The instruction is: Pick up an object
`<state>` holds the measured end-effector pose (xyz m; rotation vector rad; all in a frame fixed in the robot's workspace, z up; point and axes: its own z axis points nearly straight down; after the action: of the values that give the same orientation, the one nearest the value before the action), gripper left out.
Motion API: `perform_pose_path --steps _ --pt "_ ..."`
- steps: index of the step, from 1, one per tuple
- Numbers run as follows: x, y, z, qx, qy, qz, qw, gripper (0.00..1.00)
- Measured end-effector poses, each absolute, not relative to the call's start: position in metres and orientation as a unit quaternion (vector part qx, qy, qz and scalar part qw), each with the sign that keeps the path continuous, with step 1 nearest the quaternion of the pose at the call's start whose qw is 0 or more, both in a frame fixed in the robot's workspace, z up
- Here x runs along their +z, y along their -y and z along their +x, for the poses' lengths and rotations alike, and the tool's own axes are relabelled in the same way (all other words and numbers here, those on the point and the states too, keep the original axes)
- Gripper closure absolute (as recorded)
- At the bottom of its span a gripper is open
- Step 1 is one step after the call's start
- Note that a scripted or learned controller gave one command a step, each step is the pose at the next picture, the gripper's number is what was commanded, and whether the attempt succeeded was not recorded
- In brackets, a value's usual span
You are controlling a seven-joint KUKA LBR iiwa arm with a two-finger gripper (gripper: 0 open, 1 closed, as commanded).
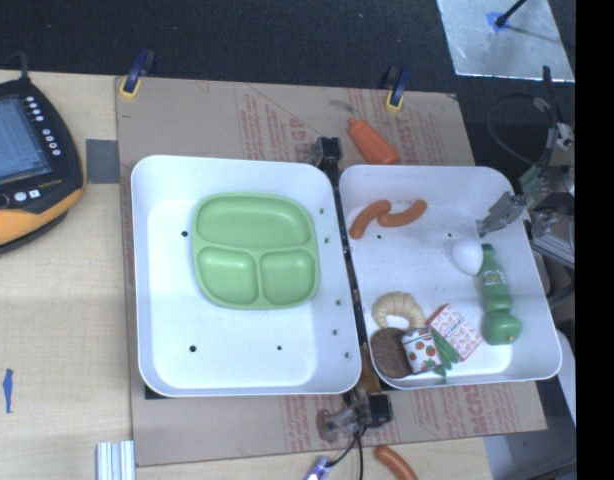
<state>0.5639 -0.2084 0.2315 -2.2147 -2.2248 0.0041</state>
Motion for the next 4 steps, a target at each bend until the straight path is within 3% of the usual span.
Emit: perform_pose_path --steps 1,2,3,4 --pt "0.091 0.212 0.557 0.0018 0.709 -0.705 0.001 0.00" --pt "0.106 0.212 0.511 0.0015 0.709 -0.705 0.001 0.00" --pt "0.116 0.213 0.511 0.0023 0.711 -0.703 0.001 1.00" --pt "0.096 0.177 0.565 -0.0012 0.710 -0.704 -0.005 1.00"
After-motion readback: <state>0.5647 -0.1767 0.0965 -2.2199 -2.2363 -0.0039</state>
